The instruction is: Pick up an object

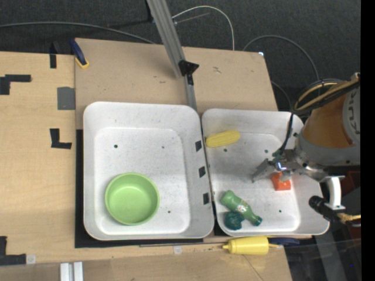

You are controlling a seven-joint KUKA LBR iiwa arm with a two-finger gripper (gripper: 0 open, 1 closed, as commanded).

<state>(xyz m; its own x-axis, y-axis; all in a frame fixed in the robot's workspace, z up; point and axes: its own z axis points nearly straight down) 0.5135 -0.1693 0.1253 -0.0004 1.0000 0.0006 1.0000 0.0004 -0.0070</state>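
My gripper [274, 167] hangs low over the right bin [252, 127], near its right side, with the fingers spread open. A small orange block [282, 183] lies just below and right of the fingertips, touching or nearly touching them, not between them. A yellow corn cob [222, 139] rests near the bin's upper left. A green bottle [240, 205] lies at the lower middle, with a dark teal lump [233, 220] against it.
The left bin [140, 119] holds a green bowl [132, 198] at its lower left. A yellow bottle-like object [248, 246] lies on the bench just outside the right bin's front rim. A grey pole [167, 28] slants in from the top.
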